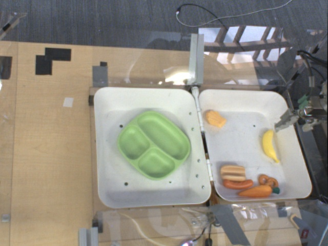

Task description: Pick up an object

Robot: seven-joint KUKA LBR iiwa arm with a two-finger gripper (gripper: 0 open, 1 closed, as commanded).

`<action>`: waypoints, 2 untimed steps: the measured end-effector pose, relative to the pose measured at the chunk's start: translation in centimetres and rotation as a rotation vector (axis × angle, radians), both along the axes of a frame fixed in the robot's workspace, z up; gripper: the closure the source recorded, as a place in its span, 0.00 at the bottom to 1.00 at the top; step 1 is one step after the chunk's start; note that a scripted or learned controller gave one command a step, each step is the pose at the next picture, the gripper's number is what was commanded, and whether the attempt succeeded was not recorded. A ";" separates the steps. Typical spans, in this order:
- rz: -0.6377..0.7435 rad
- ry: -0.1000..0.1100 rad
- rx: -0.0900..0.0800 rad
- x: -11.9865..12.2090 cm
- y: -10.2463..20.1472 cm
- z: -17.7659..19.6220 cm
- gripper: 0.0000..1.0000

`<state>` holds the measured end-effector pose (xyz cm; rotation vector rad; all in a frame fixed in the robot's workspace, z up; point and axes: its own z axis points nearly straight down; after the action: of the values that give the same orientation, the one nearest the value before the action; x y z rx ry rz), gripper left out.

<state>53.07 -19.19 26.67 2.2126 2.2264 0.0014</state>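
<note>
Banana lies near the right wall of the right bin, just beside my hand, which sits over that bin's right rim; I cannot tell how my hand is set or whether it has hold of anything. An orange snack rests by the bin's left wall. A hot dog, sausage, carrot and pretzel cluster along its near edge. A green divided plate fills the left bin.

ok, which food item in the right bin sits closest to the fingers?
The yellow banana, by the right wall just below the gripper. The other food pieces sit further left or along the front edge.
</note>
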 end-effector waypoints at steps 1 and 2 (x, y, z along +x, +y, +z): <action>0.110 0.001 0.001 4.8 0.7 -10.6 0.00; 0.118 -0.006 -0.002 5.5 -1.4 -17.7 0.00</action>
<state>58.56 -20.55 8.97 2.0733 2.3494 0.0063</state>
